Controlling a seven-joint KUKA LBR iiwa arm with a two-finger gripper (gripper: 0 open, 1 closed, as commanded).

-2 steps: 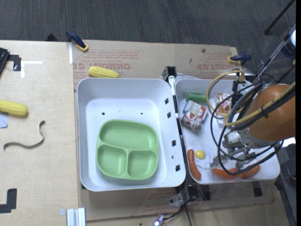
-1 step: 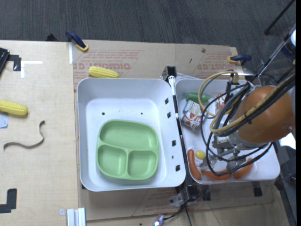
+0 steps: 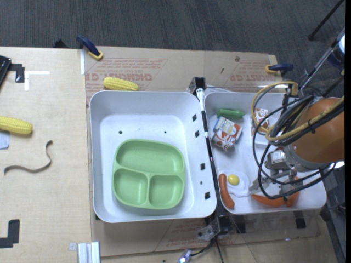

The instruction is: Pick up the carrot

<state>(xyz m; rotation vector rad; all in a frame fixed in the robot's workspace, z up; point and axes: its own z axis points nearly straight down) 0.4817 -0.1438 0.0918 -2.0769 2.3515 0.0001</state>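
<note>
The carrot is an orange stick lying flat along the front wall of the right bin, near its front right corner. My gripper hangs just above the carrot's middle, wrapped in black and yellow cables, and the orange-banded wrist sits over the bin's right side. Part of the carrot is hidden under the gripper and cables.
The right bin also holds a red sausage, a fried egg, a snack packet, a green vegetable and a small packet. The left bin holds a green divided plate. Two corn cobs lie outside.
</note>
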